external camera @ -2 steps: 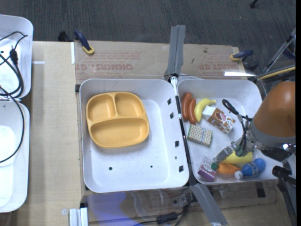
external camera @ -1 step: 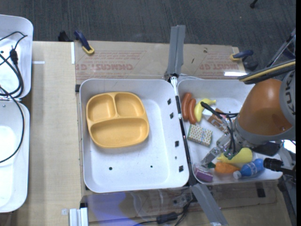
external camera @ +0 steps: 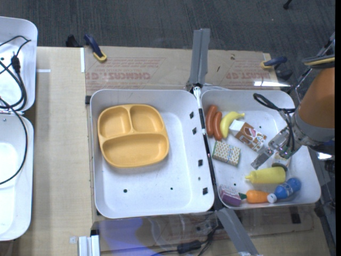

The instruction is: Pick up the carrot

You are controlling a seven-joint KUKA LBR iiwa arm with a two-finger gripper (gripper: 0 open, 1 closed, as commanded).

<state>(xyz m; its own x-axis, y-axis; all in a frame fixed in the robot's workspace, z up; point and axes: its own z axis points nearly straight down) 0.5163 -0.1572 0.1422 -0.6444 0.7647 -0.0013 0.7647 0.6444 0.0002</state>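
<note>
two white bins sit side by side on the surface [external camera: 58,143], and nearest me, along the front edge of the right bin [external camera: 314,191], lies the carrot [external camera: 257,197], small and orange, on its side between a purple piece [external camera: 231,198] and a blue bottle [external camera: 286,189], close to both. just behind it a yellow bottle [external camera: 266,175] lies flat. above that hangs the hand [external camera: 273,152], reaching in from the right, well clear of the carrot; how far it is open i cannot tell, and nothing shows in its grip. further back are a patterned box [external camera: 226,153], a brown-and-white packet [external camera: 249,135], a banana [external camera: 230,122] and two sausages [external camera: 214,122]. over in the left bin [external camera: 106,196] rests a yellow divided plate [external camera: 133,135]
</note>
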